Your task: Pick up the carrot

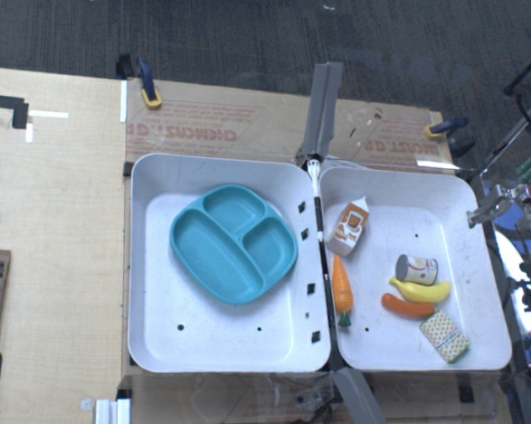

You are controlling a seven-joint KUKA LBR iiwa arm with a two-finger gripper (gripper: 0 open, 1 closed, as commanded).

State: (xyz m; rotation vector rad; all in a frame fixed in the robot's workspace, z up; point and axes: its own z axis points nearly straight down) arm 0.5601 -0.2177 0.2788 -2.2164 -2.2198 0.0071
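Note:
The carrot [342,287] is orange with a small green top at its near end. It lies lengthwise in the right bin [477,294], pressed against that bin's left wall by the divider between the two bins. Its tip points toward a small carton just beyond it. Nothing touches or covers the carrot.
A white and orange carton [349,227] lies just beyond the carrot. A small can [418,267], a yellow banana [421,289], an orange-red pepper-like piece [408,306] and a patterned packet [443,337] sit to its right. A teal divided plate [234,242] lies in the left bin [152,271].

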